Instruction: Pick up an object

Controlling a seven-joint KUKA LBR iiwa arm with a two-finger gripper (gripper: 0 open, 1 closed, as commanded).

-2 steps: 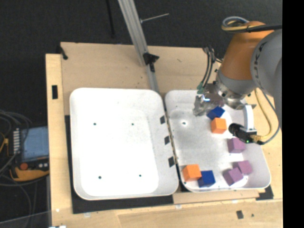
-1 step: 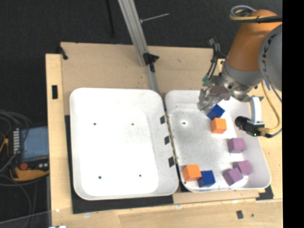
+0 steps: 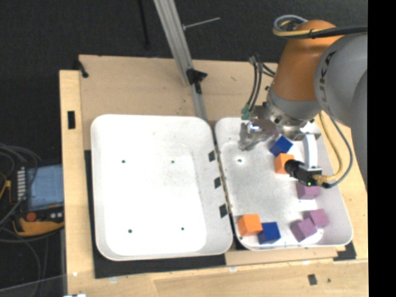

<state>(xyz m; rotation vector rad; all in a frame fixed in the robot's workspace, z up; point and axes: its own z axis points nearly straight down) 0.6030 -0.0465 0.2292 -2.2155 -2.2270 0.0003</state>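
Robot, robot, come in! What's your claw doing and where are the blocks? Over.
Gripper low over right bin, upper-left corner, nothing seen between fingers. Nearest: blue block, orange block. More blocks along the near edge. Left bin alongside.

A tan wooden bench (image 3: 142, 85) stands on dark floor (image 3: 74, 17), cables (image 3: 18, 166) at its left.

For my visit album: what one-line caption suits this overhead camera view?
Grey-and-orange arm reaching over the right bin of blue, orange and purple blocks, its end effector near the bin's upper left corner.
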